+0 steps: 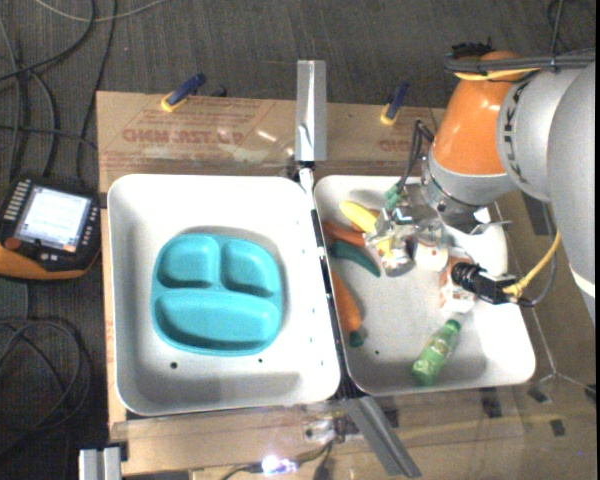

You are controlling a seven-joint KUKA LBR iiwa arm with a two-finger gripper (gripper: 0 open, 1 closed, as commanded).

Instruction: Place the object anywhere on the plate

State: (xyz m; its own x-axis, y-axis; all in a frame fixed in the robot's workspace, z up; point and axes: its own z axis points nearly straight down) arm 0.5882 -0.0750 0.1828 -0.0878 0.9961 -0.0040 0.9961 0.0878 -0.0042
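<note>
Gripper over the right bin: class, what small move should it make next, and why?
Probably lower the gripper onto the toys beneath it in the right bin; nothing visibly sits between its fingers, and the blue plate in the left bin holds nothing.

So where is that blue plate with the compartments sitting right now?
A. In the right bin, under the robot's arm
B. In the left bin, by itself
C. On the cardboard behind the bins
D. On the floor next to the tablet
B: the blue plate lies flat in the left bin, while the bottle and carrot are in the right bin.
</note>
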